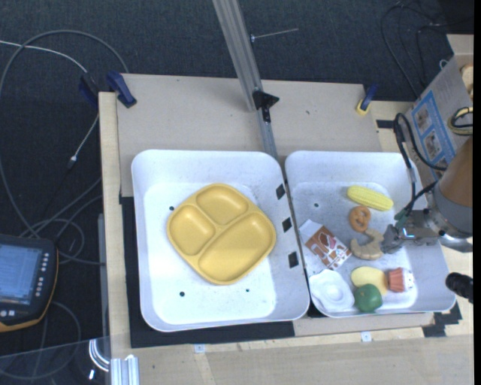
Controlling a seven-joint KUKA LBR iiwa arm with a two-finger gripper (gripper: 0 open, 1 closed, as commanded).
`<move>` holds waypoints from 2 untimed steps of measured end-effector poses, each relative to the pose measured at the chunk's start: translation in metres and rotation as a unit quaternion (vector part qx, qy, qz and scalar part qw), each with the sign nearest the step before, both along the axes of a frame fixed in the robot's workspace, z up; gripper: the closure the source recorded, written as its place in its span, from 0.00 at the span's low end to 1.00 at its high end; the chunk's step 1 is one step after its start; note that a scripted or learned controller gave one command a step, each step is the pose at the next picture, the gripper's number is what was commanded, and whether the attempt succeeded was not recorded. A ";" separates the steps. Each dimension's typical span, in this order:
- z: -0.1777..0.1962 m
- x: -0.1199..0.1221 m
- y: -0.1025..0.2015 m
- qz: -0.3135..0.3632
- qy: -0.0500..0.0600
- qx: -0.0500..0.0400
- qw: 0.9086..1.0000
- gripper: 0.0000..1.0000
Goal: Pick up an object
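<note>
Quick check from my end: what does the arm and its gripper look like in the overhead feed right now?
The arm comes in from the right as a bulky rounded body, its wrist section looking brownish-orange with pale grey below. The gripper is small, dark grey metal, with a spot of green on its top. Black cables loop along the arm toward the gripper body. I can't make out any markings.

A tan wooden surface [188, 113] is sitting on a dark blue carpet floor [52, 22]. Thin cables [30, 143] are curling over the floor at nine o'clock. A grey metal pole [239, 45] is leaning in from twelve o'clock. Blue clamps [120, 89] are gripping the surface's far edge. A small screen [21, 280] is glowing at eight o'clock.
</note>
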State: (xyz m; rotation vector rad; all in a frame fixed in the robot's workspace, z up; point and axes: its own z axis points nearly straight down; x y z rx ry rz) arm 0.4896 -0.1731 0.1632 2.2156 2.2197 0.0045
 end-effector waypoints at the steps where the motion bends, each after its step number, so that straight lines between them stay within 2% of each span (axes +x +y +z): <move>1: 0.047 -0.006 0.002 0.000 0.000 0.000 1.000 1.00; 2: 0.063 -0.005 0.002 0.000 0.001 0.000 1.000 1.00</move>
